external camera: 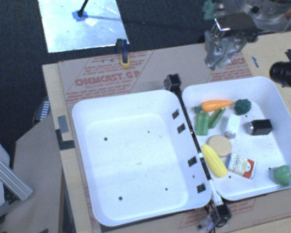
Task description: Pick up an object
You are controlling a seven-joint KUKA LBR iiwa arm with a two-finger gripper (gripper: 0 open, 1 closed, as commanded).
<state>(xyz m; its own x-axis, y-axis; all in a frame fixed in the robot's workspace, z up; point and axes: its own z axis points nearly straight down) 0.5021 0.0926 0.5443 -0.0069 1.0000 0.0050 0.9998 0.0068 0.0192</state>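
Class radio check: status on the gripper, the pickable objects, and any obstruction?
Gripper above bench, beyond right bin. Carrot, corn cob unpicked in bin. Nothing blocking.

Two bins side by side on the bench, my fingers behind the right one.

Right bin [287,116] holds carrot [216,104] at the back, corn [214,160] by the divider, pepper [282,174] front right; left bin [84,118] sits alongside; my fingers [219,61] hang over the bench [99,74].

Objects in the right bin [285,116]: carrot [216,104] at its far edge, corn cob [215,161] lengthwise along its left wall.
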